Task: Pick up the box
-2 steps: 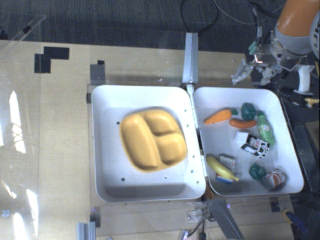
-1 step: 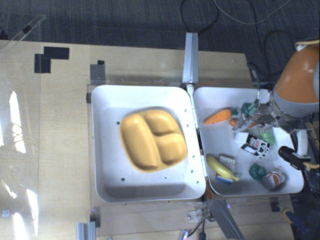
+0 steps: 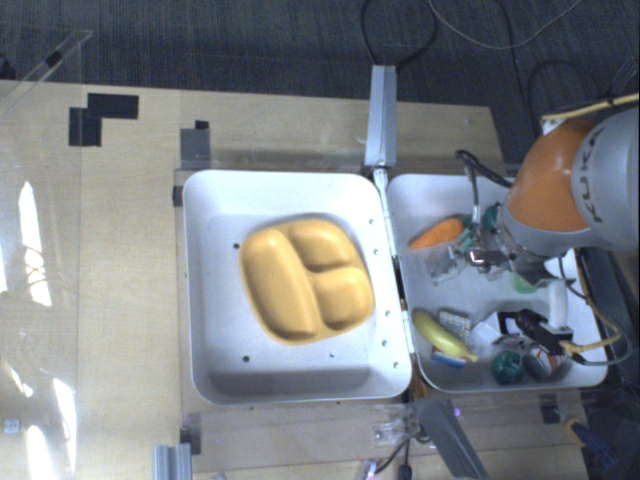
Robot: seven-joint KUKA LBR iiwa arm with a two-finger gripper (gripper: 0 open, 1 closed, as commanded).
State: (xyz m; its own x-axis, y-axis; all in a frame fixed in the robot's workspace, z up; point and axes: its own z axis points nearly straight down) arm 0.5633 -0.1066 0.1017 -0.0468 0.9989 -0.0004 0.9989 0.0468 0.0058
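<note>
Arm over the right bin, among small objects.

The grey arm [image 3: 590, 183] with its orange band comes in from the right, and its gripper [image 3: 478, 256] is low over the right bin [image 3: 400, 268]; I cannot tell its state. Just left of it lies an orange carrot [image 3: 437, 234]. A small box [image 3: 455, 321] lies near the front of this bin, close beside a yellow banana [image 3: 443, 336], and a dark green object [image 3: 508, 367] is further right. In the left bin [image 3: 200, 298] lies a yellow divided tray [image 3: 305, 278].
</note>
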